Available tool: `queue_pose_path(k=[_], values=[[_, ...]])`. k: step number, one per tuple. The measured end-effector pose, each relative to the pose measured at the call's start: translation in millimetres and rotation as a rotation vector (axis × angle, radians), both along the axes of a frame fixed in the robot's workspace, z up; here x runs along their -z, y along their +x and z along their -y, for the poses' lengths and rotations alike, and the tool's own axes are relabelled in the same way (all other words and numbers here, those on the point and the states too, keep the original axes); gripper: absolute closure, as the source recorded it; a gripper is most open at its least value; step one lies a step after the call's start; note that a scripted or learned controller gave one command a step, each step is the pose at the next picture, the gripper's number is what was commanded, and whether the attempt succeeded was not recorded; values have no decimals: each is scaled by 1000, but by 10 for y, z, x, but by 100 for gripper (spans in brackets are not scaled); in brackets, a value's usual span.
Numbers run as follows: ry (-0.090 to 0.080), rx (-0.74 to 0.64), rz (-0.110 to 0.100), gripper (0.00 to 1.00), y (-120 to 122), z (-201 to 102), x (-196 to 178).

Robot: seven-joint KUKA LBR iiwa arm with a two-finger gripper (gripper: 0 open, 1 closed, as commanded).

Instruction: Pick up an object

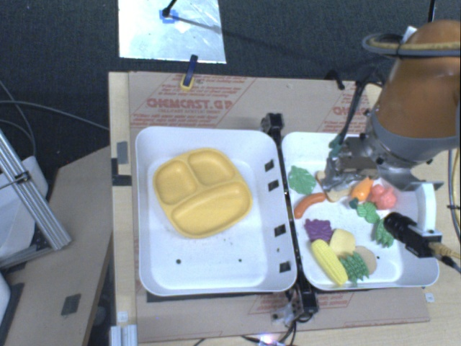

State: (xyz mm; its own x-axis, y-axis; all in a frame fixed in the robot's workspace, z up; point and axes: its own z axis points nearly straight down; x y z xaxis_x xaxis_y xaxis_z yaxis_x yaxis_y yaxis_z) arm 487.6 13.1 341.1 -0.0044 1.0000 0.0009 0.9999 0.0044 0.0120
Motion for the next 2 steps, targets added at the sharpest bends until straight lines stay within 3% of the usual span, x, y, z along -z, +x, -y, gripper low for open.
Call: queue_pose_path(k=[1, 2], values=[[-1, 3, -12, 100, -5, -51, 493], [-1, 4, -13, 100, 256, -30, 961]])
